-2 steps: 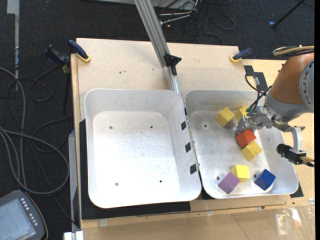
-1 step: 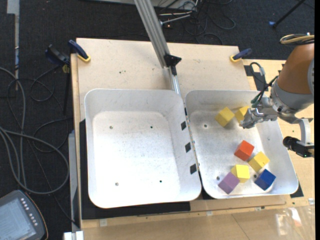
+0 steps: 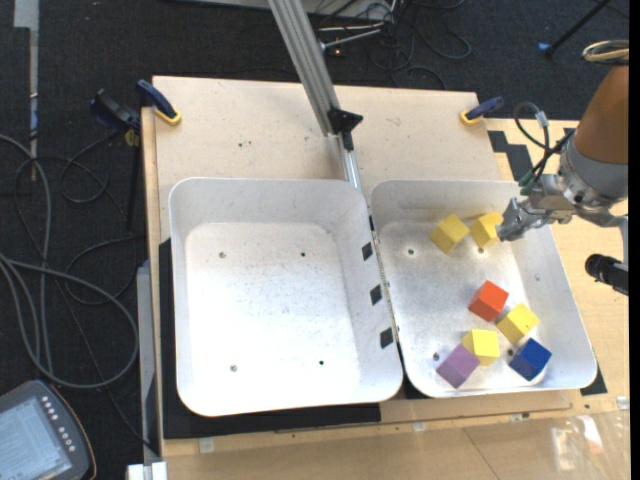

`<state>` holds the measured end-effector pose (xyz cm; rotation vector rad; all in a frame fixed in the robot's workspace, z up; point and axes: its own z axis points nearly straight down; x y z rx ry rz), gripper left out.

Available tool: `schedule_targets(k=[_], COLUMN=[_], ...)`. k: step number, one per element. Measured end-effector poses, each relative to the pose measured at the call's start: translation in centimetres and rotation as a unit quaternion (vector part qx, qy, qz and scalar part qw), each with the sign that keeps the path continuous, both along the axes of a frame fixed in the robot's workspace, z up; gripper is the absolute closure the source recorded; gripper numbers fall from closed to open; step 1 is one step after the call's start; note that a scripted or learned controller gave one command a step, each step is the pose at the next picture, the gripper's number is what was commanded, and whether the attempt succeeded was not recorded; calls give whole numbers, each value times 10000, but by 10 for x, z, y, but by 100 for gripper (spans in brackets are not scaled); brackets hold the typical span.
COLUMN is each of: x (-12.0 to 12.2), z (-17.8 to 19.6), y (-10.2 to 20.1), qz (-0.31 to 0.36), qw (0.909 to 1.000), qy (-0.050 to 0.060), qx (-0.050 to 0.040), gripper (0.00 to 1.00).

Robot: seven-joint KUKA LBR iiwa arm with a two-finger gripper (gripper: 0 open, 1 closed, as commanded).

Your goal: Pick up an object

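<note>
Gripper [image 3: 513,223] is hovering in right bin [image 3: 560,268], its tip touching or just beside a yellow cube [image 3: 485,230] on its left; finger state cannot be told.

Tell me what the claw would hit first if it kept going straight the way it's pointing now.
Probably the small yellow cube right at the tip of the claw. Beyond it lies a second yellow cube. Depth is hard to judge from this slanted view.
</note>
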<state>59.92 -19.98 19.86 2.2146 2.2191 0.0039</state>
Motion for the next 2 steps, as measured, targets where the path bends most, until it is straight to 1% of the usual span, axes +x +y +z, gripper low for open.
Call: schedule_targets(k=[1,2], x=[2,11], z=[64,54], y=[2,47], qz=[5,22], qw=[10000,10000], qy=[-15,30], qx=[-5,17], gripper=[100,100])
